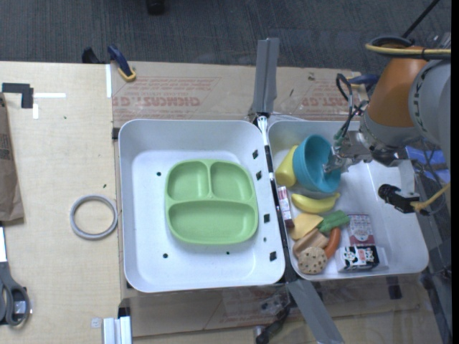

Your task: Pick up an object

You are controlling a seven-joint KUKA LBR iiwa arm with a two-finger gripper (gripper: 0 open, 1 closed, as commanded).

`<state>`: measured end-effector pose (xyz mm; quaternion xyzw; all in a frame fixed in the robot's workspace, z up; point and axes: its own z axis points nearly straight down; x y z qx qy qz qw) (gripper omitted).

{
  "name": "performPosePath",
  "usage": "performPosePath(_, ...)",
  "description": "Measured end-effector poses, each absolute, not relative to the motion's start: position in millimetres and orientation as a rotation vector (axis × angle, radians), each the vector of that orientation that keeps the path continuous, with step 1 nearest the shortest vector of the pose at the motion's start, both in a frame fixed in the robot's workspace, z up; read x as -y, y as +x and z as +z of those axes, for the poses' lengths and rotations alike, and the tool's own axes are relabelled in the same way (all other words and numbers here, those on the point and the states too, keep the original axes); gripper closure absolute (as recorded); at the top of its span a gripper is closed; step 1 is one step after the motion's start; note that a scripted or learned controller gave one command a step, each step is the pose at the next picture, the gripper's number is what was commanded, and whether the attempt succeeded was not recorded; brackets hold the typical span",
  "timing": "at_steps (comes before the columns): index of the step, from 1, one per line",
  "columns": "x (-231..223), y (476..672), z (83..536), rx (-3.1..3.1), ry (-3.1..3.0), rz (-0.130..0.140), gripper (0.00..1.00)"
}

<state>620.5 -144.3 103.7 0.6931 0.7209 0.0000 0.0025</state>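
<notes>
One blue bowl (313,163) tilted in the right bin (401,249), its rim pinched by the gripper (334,165).

A pale wooden bench (57,163) stands on dark grey carpet (215,13) — a sheet of brown cardboard (186,92) lies across it, a roll of tape (94,216) at its left, scissors (13,303) near the corner.

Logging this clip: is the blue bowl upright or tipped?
Tipped: the round blue plastic bowl lies on its side atop the toys, opening facing right toward the gripper.
</notes>
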Motion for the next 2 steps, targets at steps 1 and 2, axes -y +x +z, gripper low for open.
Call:
performPosePath(1,67.4,634.0,196.1,-1.933,2.447,-0.012,1.0)
performPosePath(2,31.9,637.8,206.7,-1.394,2.807,-0.018,1.0)
